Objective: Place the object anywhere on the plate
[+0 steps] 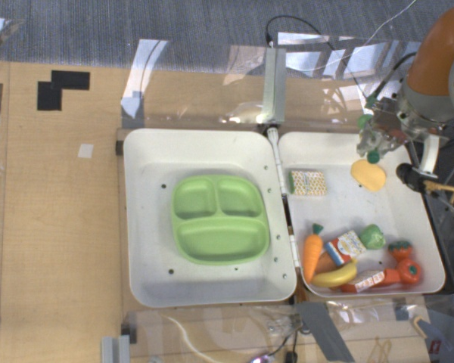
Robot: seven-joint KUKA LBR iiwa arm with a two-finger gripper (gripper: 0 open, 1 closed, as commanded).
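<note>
Whether the fingers are apart or together cannot be told; the gripper [372, 144] hangs over the right bin's [436, 233] far edge, just above the yellow toy fruit [369, 175]. The green plate [220, 219] sits mid left bin [147, 225].

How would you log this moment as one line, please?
gripper over right bin | touching yellow object | green plate in left bin

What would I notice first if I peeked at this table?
Probably the bright green plate with three sections, sitting in the middle of the left bin. Next, the pile of toy food at the near end of the right bin, like a carrot and a banana. The gripper hangs above a yellow toy there.
</note>
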